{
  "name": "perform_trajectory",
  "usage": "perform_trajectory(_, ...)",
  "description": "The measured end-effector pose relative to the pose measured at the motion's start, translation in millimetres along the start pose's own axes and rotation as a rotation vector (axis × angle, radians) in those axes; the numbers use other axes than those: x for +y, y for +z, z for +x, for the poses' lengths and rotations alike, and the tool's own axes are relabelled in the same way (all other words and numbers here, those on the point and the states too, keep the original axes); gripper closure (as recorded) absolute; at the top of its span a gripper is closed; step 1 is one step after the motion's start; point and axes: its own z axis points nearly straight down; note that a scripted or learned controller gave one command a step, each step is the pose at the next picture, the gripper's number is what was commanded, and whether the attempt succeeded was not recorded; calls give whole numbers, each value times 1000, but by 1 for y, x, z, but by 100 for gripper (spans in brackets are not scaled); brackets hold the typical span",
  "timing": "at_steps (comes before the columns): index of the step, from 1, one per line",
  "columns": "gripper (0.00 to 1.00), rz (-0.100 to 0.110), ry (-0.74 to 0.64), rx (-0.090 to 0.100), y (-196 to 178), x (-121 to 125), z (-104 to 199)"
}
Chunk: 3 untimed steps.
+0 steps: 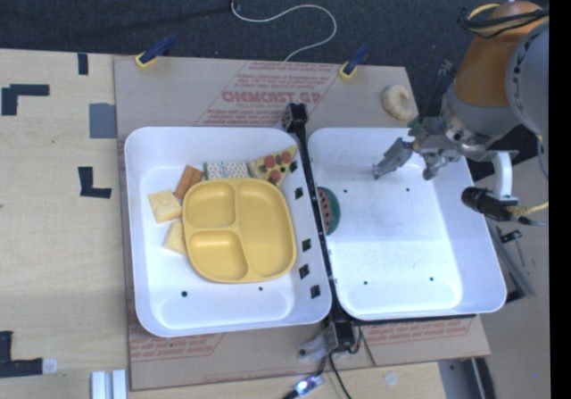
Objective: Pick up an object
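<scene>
Pincer (411,163) hangs over the far part of the right bin (451,295), its two grey fingers (390,161) spread apart with nothing between them. The grey arm (500,67) with its orange band comes in from the right, above that bin's far right corner.

At the right bin's left wall lies a small round object (330,210), green-rimmed with a reddish face, like a toy watermelon slice; it rests just beside the divider (308,201) where the two bins meet, well apart from the pincer.

The left bin (152,299) holds a yellow divided plate (239,229) with three compartments, lying flat near the middle. Around the plate's far and left edges sit small toy foods: a pale yellow square cracker (164,205) touching a brown rectangular piece (187,180), another pale piece (174,239) partly tucked under the plate's left edge, a speckled whitish-green piece (225,170) at the far edge, and a pizza-like wedge (275,163) with red dots near the divider.

Both bins sit on a cardboard sheet (259,98) laid on the worktop (53,236). A beige ring-shaped object (399,102), perhaps a toy doughnut, lies on the cardboard beyond the right bin's far edge. Blue and yellow clamps (154,51) hold the sheet's far corners, and a white cable (285,18) loops across the dark floor beyond.
</scene>
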Motion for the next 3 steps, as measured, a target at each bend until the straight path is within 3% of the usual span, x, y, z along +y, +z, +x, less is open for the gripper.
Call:
perform_trajectory(1, 0, -15, -3, -2, -9, 3, 0)
perform_trajectory(3, 0, -12, -4, -3, 102, 9, 9)
